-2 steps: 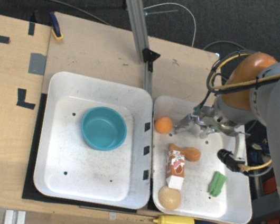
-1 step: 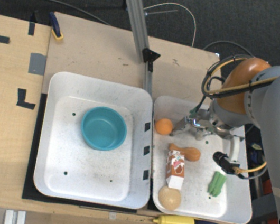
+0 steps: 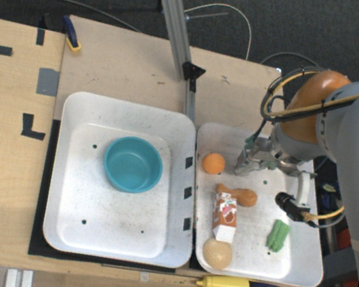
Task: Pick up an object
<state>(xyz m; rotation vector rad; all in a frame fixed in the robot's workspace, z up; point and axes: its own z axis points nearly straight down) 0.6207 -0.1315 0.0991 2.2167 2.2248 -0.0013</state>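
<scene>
Here's the arm (image 3: 337,126) reaching in from the right side of the frame, wrist bent down over the upper part of the right bin (image 3: 305,268). The gripper (image 3: 248,164) hangs low above the bin floor, and from this slant I cannot tell how it is set; nothing sits in it.

Nearest candidate: the orange ball (image 3: 214,163), just to the left of the gripper at about the same height in the frame, close to the bin's left wall. It's round, so no axis to worry about, just a short shift leftward. My guess is that's the target, though nothing is settled.

Second option: the brown piece (image 3: 241,196), just below the gripper and lying roughly left to right, thicker at its right end. A grasp there would want to close across that axis.

Further down the frame, the carton (image 3: 225,217) lies with its long axis running top to bottom, touching or nearly touching the tan ball (image 3: 217,254) beneath it. The green piece (image 3: 278,235) sits lower right, well apart from the others.

Over in the left bin (image 3: 64,174), a teal bowl (image 3: 134,164), far from the gripper. A yellow bottle (image 3: 226,286) lies outside on the bench at the bottom edge.

Nothing lifted yet. The risk with the ball: it may roll off against the wall.
</scene>
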